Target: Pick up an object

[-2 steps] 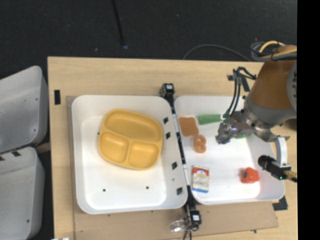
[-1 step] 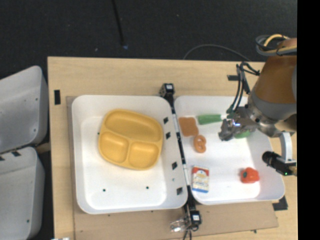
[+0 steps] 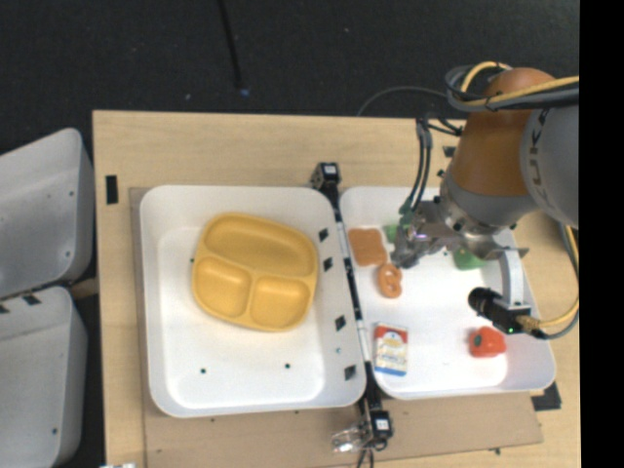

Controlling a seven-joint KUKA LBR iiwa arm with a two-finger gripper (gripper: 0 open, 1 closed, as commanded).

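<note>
While my end effector (image 3: 408, 250) hangs low over the right bin (image 3: 439, 378), the small orange piece (image 3: 390, 281) lies just below it in the camera view, slightly to the left, beside the tan block (image 3: 367, 247). I cannot tell how its grasping parts are set. I judge a short drop would reach the piece.

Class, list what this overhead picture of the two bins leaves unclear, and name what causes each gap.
- Gripper: finger state unreadable in the camera view; blurred, dark.
- Green object: mostly hidden under the arm.
- Small carton: label too small to read.
- Red object: too small to identify.
</note>
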